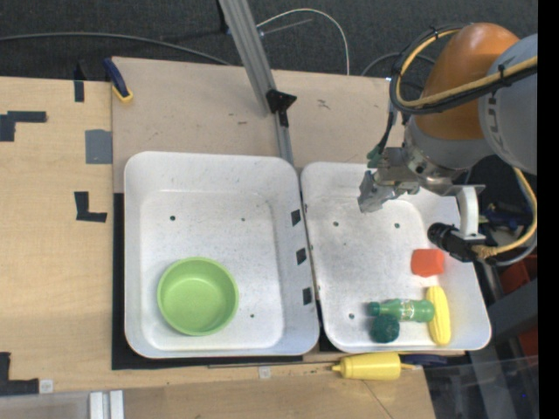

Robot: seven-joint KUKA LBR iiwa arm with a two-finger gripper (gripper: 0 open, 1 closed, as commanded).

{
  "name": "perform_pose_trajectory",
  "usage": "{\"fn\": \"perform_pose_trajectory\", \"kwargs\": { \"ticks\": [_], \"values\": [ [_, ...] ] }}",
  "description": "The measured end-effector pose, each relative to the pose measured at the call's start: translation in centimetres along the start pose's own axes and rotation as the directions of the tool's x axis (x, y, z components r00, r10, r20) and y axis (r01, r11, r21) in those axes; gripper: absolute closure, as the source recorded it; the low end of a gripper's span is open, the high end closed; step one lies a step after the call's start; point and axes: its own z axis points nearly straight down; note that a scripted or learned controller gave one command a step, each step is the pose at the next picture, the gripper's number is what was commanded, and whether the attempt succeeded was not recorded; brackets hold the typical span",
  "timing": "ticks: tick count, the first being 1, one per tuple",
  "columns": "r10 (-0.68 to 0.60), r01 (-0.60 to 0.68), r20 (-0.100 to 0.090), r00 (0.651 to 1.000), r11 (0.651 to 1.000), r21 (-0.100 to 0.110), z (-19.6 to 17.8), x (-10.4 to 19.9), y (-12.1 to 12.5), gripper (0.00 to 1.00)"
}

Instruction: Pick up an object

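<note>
Wooden bench point(201, 120) is carrying two bins; we are hovering the tool point(377, 192) over the right bin point(349, 260), grip unclear. Next, we judge, dropping toward the orange block point(427, 263) nearer that bin's front.

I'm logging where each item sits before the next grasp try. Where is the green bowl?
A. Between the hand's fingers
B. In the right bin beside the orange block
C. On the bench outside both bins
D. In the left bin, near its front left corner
D: the green bowl rests upright on the floor of the left bin, near its front left corner, far from the hand over the right bin.
</note>
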Motion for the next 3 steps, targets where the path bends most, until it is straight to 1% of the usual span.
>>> {"fn": "perform_pose_trajectory", "kwargs": {
  "ticks": [1,2,3],
  "values": [
    [-0.001,0.001,-0.001,1.000,1.000,-0.001,-0.3,4.7,1.1,1.00],
    [0.000,0.000,0.000,1.000,1.000,0.000,1.2,9.2,2.5,1.00],
    [-0.001,0.001,0.000,1.000,1.000,0.000,2.3,14.5,3.7,1.00]
  ]
}}
